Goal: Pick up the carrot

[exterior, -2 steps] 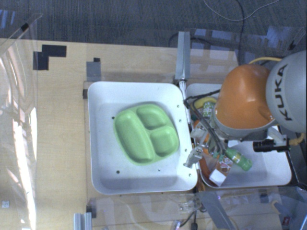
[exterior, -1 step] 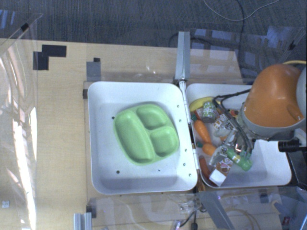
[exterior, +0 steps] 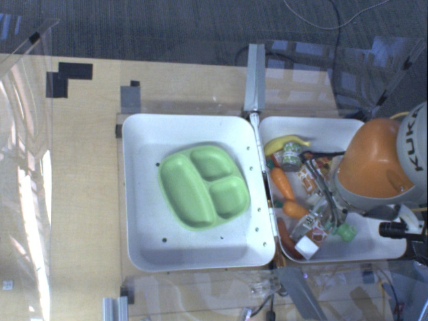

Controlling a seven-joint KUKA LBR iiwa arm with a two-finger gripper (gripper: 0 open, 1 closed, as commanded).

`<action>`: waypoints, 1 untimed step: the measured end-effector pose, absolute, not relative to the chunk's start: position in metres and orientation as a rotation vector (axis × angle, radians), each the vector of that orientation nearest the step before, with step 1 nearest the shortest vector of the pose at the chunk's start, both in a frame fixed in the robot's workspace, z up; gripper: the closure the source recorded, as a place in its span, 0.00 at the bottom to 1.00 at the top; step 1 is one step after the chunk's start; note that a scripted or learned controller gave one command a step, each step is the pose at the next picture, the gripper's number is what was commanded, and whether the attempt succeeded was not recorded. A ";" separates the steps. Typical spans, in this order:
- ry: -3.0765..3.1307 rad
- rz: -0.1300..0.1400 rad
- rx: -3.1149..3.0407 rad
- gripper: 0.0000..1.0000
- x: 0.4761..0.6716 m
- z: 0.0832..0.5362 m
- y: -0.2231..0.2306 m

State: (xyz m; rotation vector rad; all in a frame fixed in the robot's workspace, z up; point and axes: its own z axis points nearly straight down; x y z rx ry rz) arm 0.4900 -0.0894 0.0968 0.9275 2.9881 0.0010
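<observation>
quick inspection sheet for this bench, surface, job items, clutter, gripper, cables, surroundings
surface: wooden bench bearing left bin and right bin
job's things: carrot in right bin, near its left wall
clutter: green divided tray in left bin; banana, small packets and a green piece in right bin
grippers: gripper low among the right bin's items; grasp unclear
cables: black cable looped on floor
surroundings: dark carpet, black tape marks

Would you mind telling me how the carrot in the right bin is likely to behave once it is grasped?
The carrot looks like a smooth, tapered toy, so it is probably stiff and light. Its rounded sides may let it roll or slip. It lies tight against the banana and other clutter, so neighbours may shift with it.
</observation>
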 end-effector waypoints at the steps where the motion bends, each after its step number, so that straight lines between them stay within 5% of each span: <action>1: 2.984 0.006 0.927 1.00 0.492 0.107 -0.088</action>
